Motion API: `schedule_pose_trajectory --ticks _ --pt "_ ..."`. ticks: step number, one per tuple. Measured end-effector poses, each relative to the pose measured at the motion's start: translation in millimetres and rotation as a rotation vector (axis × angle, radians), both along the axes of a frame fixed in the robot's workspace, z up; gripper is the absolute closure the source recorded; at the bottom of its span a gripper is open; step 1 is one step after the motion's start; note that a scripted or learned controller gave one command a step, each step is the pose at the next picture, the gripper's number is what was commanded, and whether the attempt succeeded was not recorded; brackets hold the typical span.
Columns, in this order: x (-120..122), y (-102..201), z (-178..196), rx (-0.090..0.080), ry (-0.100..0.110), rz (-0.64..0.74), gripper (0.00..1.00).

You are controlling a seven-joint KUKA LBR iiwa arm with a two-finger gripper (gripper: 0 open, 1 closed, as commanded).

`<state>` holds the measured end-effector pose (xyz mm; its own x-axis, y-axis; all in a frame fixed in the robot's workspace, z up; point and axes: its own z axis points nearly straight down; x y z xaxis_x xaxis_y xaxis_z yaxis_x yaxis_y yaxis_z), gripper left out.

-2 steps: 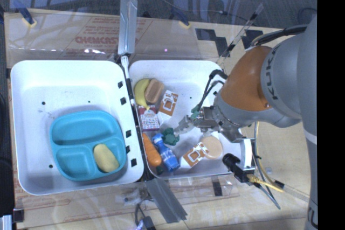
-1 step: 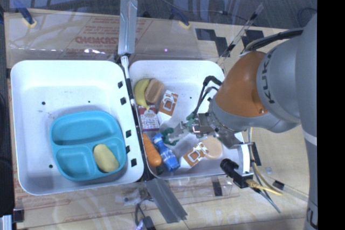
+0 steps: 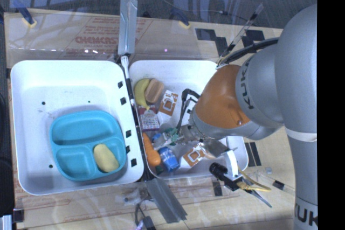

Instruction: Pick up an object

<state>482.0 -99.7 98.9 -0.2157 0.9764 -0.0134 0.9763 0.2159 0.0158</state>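
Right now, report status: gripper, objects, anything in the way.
Gripper low in right bin, over the clutter; grip unconfirmed. Banana, carrot, small packets crowd together beneath. Left bin: blue tray holding a yellow potato.

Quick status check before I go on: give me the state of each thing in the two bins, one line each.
Blue tray: flat in the left bin, upright.
Yellow potato-like piece: lying in the tray's lower right compartment.
Banana: lying at the top of the right bin, beside a brown bun.
Brown bun: resting against the banana.
Carrot: lying along the right bin's left wall.
Gripper: low over the right bin's clutter; grasp unclear.
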Motion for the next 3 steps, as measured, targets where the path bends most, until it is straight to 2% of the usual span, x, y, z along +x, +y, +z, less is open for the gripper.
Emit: schedule_pose_trajectory --ticks 1,2,3 --pt "-1.5 3.3 6.1 0.007 0.009 0.008 1.0" --pt "39.8 63.2 128.5 0.009 0.012 0.129 1.0" --pt "52.9 75.0 152.1 0.009 0.02 0.001 1.0"
